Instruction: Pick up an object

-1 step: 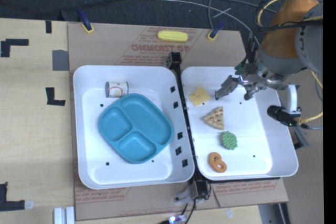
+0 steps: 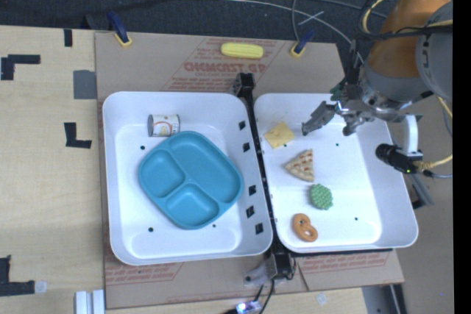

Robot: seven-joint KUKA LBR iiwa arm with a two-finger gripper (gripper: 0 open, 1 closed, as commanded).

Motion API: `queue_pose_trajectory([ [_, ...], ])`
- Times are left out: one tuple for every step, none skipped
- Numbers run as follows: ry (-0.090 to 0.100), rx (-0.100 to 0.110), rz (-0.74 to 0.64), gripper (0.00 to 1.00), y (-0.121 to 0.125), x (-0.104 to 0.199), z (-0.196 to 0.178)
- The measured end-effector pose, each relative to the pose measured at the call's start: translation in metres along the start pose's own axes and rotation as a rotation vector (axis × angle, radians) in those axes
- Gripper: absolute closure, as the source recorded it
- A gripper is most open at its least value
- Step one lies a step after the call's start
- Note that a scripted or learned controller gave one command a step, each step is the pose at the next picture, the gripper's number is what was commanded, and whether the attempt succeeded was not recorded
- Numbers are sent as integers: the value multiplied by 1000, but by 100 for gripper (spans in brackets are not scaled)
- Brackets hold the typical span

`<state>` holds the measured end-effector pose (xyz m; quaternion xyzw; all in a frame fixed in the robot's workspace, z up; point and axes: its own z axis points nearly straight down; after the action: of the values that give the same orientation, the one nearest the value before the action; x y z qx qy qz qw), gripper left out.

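Claw (image 2: 333,119) sits spread and holding nothing over the upper part of the right bin (image 2: 368,180), with the nearest pick, the yellow cheese wedge (image 2: 279,135), just down-left of it near that bin's left wall.

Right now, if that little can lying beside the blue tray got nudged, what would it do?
The can lies on its side, so it would probably roll. The blue tray close beside it and the left bin wall might stop it. It looks small, so likely light.
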<state>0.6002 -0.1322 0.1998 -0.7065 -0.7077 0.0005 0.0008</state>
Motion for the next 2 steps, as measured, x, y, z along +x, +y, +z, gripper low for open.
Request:
queue_pose_trajectory([
  [-1, 3, 1, 0, 2, -7, 61],
  [-1, 1, 0, 0, 1, -6, 114],
])
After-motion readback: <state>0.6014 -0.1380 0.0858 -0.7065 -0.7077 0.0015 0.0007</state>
